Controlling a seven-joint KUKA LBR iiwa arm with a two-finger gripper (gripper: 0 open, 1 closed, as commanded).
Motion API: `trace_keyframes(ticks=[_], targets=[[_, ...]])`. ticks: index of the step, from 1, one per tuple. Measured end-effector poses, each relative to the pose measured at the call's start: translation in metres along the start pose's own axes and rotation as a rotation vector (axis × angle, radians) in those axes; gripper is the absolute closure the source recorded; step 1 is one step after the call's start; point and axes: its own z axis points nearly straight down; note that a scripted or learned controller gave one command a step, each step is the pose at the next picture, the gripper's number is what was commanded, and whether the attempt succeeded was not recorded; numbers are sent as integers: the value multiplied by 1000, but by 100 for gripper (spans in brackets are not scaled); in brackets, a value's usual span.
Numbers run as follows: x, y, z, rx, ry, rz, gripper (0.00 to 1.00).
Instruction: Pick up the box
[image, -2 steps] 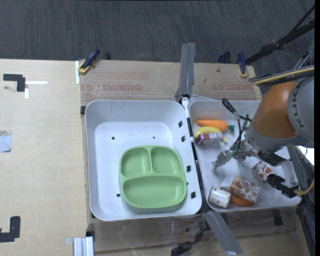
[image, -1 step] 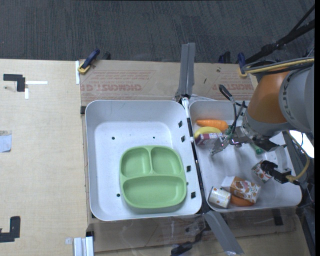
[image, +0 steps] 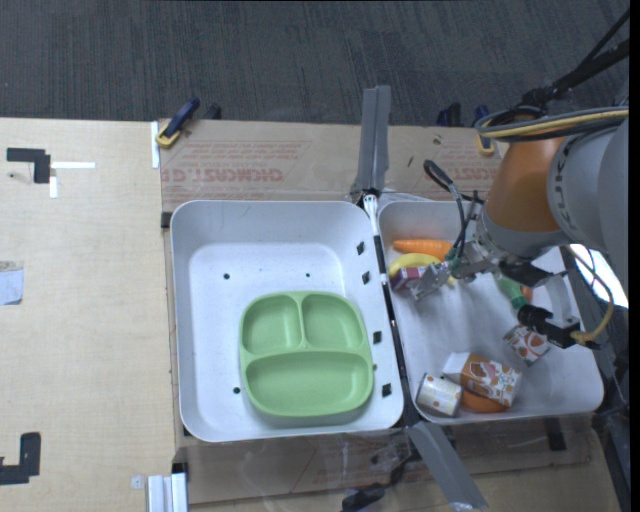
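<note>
The gripper (image: 432, 281) hovers over the banana (image: 412, 266), whether open or closed I cannot tell, risking a wrong grab since the box (image: 489, 380) lies well apart near the right bin's (image: 585, 395) front

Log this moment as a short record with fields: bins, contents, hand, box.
left bin: holds a green divided plate
right bin: holds a carrot, banana, box, small carton
hand: low in the right bin, beside the banana
box: lying near the bin's front edge, apart from the hand, not grasped
</note>
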Motion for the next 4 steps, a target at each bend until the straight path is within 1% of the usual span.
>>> trace_keyframes(ticks=[1,2,3,4], targets=[[9,3,-100,1,0,22,0],[43,-99,-99,2,2,-88,0],[34,-103,0,1,2,-99,0],[103,-93,-99,2,1,19,0]])
